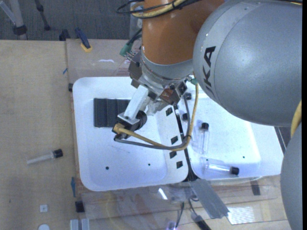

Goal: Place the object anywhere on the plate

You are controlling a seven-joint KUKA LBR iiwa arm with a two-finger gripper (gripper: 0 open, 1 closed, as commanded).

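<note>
Arm [249, 56]: one, grey with an orange band, large at the top right, reaching over the seam between the bins.
Table [33, 104]: one, pale wood, carrying two white bins side by side.
Loose tube [45, 156]: one, clear with a black cap, lying on the table left of the bins.
Left bin [129, 169]: one, holding one plate.
Plate [108, 113]: one dark ribbed rectangle, flat in the far left part of its bin.
Gripper [165, 97]: one, under the wrist, right of the plate; whether spread or pressed together cannot be told.
Right bin [244, 143]: one, holding two tubes.
Upper tube [204, 137]: clear, black cap at its far end, near the bin's left wall.
Lower tube [221, 167]: clear, black cap at its right end, near the front wall.
Tubes in all: three, each well apart from the plate.
</note>
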